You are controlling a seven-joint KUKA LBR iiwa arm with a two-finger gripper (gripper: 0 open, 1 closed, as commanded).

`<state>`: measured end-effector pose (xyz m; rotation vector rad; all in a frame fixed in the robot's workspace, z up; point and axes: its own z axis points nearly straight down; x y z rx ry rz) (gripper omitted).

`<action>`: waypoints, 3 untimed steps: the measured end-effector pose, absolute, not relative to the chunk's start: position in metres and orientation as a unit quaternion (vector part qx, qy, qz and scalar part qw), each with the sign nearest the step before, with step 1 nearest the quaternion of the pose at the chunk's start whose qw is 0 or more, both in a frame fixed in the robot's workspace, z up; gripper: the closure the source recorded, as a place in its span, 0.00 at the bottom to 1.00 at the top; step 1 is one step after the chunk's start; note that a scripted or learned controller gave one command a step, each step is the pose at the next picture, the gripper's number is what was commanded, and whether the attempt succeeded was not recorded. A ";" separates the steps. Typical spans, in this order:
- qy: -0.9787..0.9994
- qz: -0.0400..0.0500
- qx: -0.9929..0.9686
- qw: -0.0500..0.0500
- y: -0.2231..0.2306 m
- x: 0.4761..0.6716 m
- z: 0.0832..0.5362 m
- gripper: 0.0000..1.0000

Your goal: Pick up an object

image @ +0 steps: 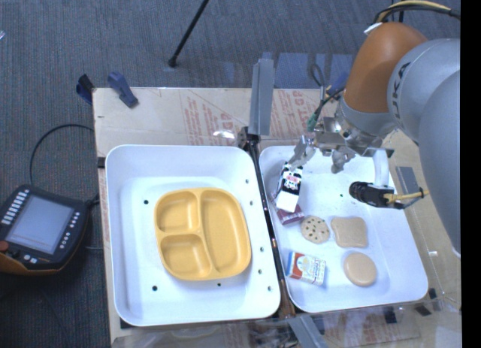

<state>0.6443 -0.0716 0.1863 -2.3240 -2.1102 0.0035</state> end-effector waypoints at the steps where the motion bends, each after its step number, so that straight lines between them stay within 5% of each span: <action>1: -0.707 -0.001 -0.707 0.000 -0.090 0.645 0.118 0.00; 2: -0.699 0.002 -0.715 0.003 -0.094 0.643 0.084 0.00; 3: -0.701 0.001 -0.714 0.002 -0.094 0.645 0.096 1.00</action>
